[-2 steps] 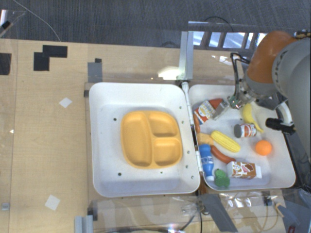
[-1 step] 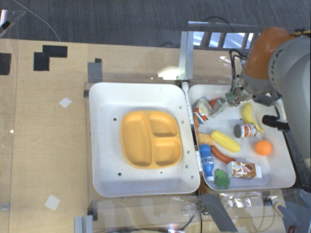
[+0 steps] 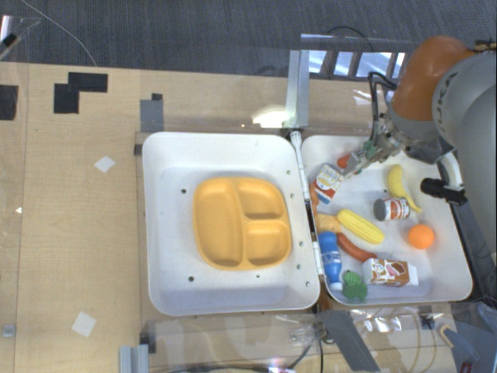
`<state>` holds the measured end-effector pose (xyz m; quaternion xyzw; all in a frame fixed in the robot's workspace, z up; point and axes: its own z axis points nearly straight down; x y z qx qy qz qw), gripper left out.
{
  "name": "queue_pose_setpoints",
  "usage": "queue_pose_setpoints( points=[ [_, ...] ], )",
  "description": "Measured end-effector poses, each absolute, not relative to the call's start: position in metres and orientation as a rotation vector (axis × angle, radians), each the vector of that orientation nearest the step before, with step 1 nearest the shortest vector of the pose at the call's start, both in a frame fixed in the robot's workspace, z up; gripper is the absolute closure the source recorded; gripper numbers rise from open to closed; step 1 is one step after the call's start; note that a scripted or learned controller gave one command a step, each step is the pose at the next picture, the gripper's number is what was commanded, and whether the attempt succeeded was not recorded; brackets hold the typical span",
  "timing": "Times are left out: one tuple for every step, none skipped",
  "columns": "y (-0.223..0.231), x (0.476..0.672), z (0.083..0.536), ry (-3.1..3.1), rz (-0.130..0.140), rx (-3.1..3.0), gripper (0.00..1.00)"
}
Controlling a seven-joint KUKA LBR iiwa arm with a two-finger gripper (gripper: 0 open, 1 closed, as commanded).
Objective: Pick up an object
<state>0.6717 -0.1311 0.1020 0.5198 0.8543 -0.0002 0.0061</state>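
The gripper (image 3: 365,155) is hovering over the right bin (image 3: 458,286), its state impossible to tell, so it should be descending squarely on the nearby small carton (image 3: 328,182) beside the banana (image 3: 398,183).

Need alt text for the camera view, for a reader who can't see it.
The gripper hangs low over the back of the right bin, which holds toy food including a banana, corn and an orange. The left bin holds a yellow divided tray.
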Motion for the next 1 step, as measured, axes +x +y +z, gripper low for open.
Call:
queue_pose_setpoints(
  points=[
    [-0.0525,0.6733,0.1931,2.629,0.018,1.692,1.0]
  ],
)
